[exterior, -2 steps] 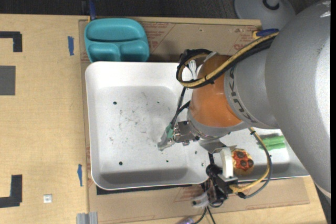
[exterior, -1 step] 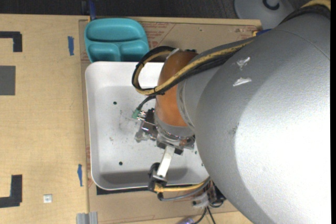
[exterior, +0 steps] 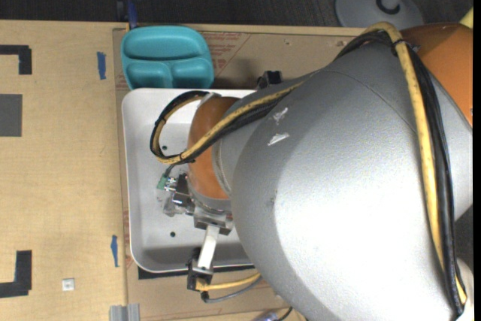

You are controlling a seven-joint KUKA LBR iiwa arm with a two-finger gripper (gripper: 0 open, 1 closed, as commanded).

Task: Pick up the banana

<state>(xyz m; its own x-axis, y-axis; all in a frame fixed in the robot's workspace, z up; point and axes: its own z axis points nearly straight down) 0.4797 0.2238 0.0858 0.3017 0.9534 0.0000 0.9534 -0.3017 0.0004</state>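
Note:
The grey arm with its orange band [exterior: 207,150] reaches in from the right and covers most of the white bin [exterior: 143,162]. My gripper [exterior: 175,195] hangs low over the left part of this bin, close to its floor. Its metal parts show just past the wrist, pointing left. The arm's bulk hides the bin's right side and whatever lies there. The strip of bin floor that shows along the left wall is bare white.
A teal plastic tray [exterior: 167,58] stands just behind the bin's back rim. Brown cardboard [exterior: 60,162] with black and blue tape marks lies to the left. A grey round stand base [exterior: 368,2] sits at the back right.

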